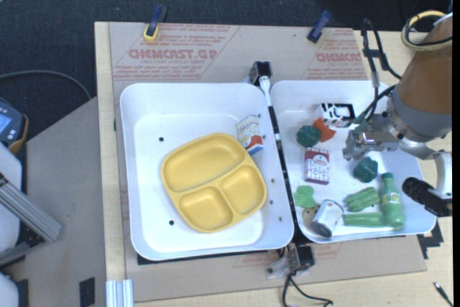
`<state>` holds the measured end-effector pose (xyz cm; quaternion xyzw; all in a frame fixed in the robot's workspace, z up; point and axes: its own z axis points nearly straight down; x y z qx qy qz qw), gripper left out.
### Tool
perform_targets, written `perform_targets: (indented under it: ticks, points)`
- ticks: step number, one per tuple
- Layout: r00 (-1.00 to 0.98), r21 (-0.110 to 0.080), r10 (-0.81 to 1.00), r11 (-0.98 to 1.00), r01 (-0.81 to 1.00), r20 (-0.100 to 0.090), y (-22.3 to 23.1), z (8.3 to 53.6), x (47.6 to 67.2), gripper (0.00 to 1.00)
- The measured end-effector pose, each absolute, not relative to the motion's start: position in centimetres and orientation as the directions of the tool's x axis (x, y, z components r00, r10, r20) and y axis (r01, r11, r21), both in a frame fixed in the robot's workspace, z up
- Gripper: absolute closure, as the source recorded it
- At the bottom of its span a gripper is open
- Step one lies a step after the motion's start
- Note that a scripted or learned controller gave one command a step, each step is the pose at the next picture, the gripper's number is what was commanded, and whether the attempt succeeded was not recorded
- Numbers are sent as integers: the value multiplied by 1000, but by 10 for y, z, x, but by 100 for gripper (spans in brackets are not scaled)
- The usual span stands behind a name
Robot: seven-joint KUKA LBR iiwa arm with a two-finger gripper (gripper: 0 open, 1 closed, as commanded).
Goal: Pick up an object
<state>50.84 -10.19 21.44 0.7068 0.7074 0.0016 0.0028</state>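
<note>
Teal toy point(366, 170) beside claw point(357, 144), grip state unclear, white bins point(136, 154) on cardboard-topped bench point(215, 47), dark carpet point(65, 3).

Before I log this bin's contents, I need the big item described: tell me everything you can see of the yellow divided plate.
The yellow divided plate looks like matte plastic, rounded in outline, with raised ridges splitting it into three compartments: one long one across the upper left and two smaller ones below and to the right. It lies flat and right side up, turned at a slant, on the floor of the left white bin. A small carton sits at its upper right rim, seemingly touching it.
</note>
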Motion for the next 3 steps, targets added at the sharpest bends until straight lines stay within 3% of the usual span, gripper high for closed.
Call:
perform_targets:
  ticks: [1,2,3]
  points:
    - [-1,4,1000,1,1000,-1,-102,226,509,100]
    - [-7,-3,1000,7,1000,3,-39,220,504,100]
    - [-7,2,1000,7,1000,2,12,228,511,100]
